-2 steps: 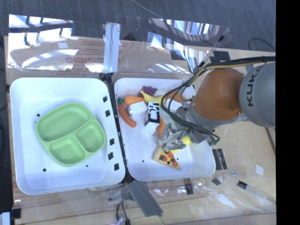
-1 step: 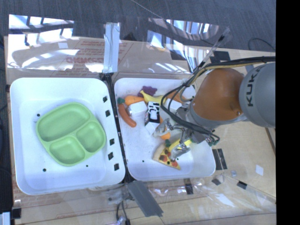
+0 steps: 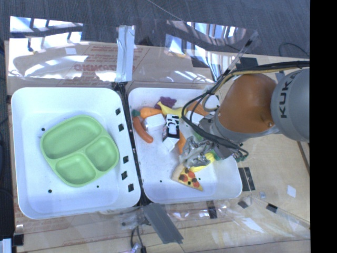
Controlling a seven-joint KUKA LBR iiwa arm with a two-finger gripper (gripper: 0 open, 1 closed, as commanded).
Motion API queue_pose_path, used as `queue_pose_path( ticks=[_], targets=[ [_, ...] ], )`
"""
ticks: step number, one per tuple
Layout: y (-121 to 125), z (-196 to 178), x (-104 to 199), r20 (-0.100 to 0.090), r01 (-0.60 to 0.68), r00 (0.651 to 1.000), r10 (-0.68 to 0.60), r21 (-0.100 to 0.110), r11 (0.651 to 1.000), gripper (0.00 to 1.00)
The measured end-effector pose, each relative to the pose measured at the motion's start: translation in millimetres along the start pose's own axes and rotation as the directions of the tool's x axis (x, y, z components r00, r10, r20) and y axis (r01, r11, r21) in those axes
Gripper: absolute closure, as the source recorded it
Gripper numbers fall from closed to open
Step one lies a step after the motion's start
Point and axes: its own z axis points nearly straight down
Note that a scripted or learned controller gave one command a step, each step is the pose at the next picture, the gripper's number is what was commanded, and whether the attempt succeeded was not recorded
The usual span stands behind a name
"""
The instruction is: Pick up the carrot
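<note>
The carrot (image 3: 149,111), orange with a small green end, lies near the back left of the right bin (image 3: 158,191), beside a white block (image 3: 155,122). My gripper (image 3: 194,154) is low in the middle of that bin, under the orange wrist band, to the right of the carrot and apart from it. A slim orange piece (image 3: 181,141) lies right against the gripper's left side; I cannot tell what it is. The arm hides the bin's right part.
A reddish sausage (image 3: 142,130), a black-and-white carton (image 3: 171,126), a banana (image 3: 169,109), a purple piece (image 3: 167,100) and a pizza slice (image 3: 188,178) share the right bin. The left bin (image 3: 26,141) holds a green divided plate (image 3: 79,150).
</note>
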Motion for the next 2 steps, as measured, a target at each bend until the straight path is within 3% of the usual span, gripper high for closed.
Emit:
queue_pose_path(
  ticks=[1, 2],
  targets=[
    [0.1, 0.3, 0.1, 0.000, 0.000, 1.000, 0.000, 0.000, 1.000, 0.00],
    [16.6, 19.5, -6.1, -0.001, 0.003, 1.000, -0.003, 0.003, 1.000, 0.00]
  ],
)
